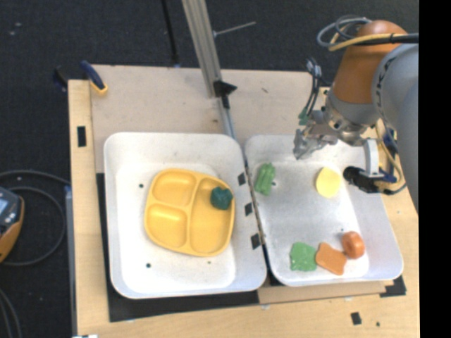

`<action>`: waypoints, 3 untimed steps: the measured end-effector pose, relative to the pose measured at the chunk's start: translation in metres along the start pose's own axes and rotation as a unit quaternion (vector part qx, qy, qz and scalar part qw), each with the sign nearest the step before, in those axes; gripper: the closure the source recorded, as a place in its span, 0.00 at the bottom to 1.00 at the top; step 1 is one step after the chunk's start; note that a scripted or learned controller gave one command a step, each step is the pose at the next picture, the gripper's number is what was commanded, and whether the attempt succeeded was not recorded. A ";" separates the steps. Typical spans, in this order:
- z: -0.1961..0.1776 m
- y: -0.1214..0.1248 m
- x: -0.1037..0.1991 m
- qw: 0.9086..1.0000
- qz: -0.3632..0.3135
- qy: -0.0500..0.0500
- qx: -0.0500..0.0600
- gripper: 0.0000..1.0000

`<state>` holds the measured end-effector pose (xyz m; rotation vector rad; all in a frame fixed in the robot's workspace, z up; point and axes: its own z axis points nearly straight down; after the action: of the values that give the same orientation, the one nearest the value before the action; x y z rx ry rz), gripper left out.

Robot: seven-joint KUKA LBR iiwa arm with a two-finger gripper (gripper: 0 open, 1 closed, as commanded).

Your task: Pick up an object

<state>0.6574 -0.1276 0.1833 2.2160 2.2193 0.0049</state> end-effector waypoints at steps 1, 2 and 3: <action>-0.028 0.001 -0.002 1.000 0.000 0.000 0.001 1.00; -0.039 -0.006 0.043 1.000 -0.002 0.001 0.002 1.00; -0.036 -0.024 0.084 1.000 -0.002 0.001 0.003 1.00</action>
<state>0.6332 -0.0437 0.2192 2.2163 2.2267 -0.0001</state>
